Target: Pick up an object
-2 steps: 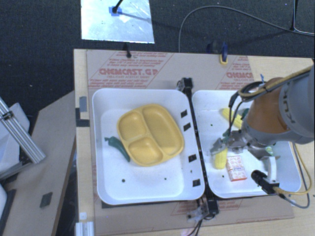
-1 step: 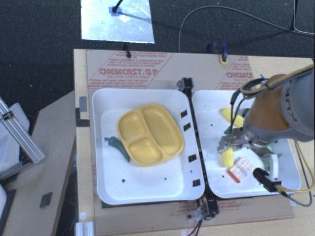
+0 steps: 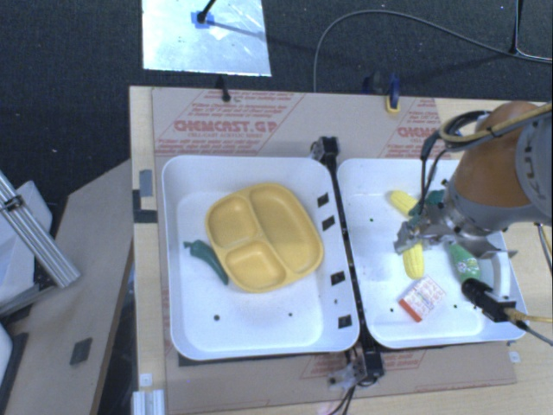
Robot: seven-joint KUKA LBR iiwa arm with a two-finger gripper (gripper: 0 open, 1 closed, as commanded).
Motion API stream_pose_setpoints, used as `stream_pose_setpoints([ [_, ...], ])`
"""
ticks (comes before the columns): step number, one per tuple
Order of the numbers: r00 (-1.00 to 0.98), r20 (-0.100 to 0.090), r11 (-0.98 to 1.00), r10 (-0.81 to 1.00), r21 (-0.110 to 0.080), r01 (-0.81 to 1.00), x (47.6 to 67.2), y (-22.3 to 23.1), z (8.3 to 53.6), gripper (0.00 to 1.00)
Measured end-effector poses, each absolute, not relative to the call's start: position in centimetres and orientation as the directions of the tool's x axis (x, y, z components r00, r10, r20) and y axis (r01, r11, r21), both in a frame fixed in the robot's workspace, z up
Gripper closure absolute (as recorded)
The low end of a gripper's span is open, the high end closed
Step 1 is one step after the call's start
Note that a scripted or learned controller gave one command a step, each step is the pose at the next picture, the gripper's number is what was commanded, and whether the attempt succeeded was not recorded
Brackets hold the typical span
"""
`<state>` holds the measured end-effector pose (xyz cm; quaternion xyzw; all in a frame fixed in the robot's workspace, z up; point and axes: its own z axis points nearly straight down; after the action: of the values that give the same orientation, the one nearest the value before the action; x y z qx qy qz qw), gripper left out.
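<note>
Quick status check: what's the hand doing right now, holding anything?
Hand: low in the right bin, right by a yellow corn cob; open or closed cannot be told, and no hold is visible.

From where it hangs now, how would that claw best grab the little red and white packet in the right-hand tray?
The red and white packet lies flat and tilted, apart from the corn cob. I would come straight down from above and pinch across its narrower width, since a flat thing offers no side to grasp.
</note>
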<state>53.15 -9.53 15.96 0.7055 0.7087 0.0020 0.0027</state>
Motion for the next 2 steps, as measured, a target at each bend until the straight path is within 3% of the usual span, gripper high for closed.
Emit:
stream_pose_setpoints([
  [1, -0.005, -0.001, 0.005, 1.0, 0.007, 1.0, 54.3, -9.2, 21.1, 1.0],
  [2, -0.005, -0.001, 0.005, 1.0, 0.007, 1.0, 54.1, -9.3, 25.5, 1.0],
])
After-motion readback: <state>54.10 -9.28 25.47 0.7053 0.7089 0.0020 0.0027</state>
